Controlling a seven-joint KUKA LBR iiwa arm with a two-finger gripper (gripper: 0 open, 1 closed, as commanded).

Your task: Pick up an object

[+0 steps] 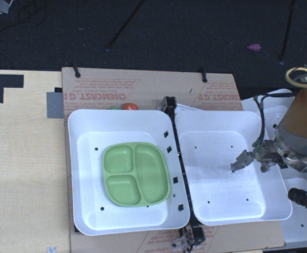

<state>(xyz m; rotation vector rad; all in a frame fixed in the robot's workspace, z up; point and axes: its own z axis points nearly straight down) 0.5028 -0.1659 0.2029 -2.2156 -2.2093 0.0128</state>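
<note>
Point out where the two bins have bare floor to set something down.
The right bin has bare floor from the centre divider across to the tool at its right wall. In the left bin, the green divided plate fills the middle, leaving only narrow strips along the walls.

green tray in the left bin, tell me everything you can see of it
The green tray is a pale green, plastic-looking plate with rounded corners and raised ridges dividing it into three compartments: two smaller ones on its left side, one long one on its right. It lies flat, right side up, slightly rotated, on the floor of the left bin, nearer the bin's right wall. Its compartments look bare. The claw is apart from it, over the right bin.
</note>
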